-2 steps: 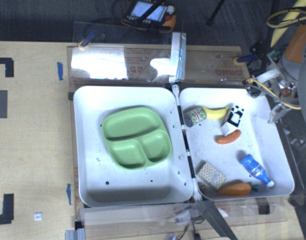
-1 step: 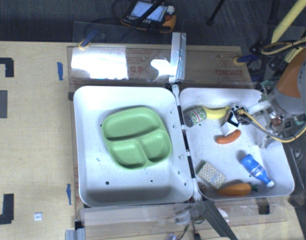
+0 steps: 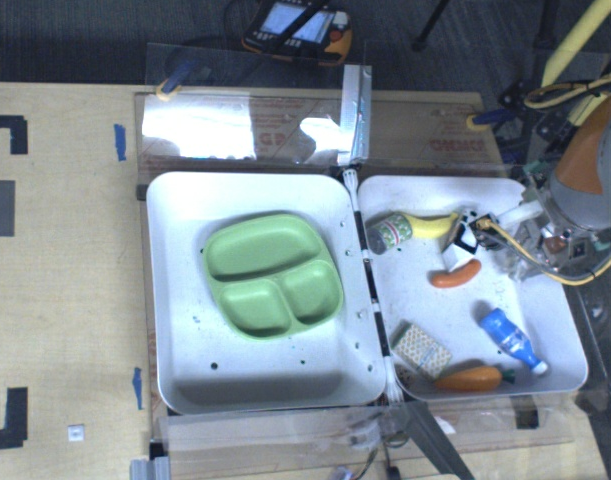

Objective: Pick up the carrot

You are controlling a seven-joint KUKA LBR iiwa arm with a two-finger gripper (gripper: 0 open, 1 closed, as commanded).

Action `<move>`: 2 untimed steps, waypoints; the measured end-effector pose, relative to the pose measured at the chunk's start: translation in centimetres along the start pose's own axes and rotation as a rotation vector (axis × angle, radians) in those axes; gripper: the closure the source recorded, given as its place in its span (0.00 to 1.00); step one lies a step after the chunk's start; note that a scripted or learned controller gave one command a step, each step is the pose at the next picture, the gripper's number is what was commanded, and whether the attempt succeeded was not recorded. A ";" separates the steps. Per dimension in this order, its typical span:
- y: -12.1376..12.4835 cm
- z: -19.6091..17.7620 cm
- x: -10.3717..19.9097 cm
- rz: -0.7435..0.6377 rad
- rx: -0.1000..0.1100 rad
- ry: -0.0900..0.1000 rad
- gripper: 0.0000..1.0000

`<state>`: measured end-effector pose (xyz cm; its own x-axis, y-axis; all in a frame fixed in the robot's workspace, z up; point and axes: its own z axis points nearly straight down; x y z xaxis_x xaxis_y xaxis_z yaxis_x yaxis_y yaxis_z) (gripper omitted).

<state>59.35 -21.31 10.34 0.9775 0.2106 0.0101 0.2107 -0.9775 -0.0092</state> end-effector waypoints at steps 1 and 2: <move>1.3 1.9 5.3 -0.056 0.002 -0.009 1.00; 1.3 1.6 4.6 0.001 -0.003 -0.003 1.00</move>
<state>64.15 -21.54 8.74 0.9777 0.2098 0.0067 0.2099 -0.9777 -0.0066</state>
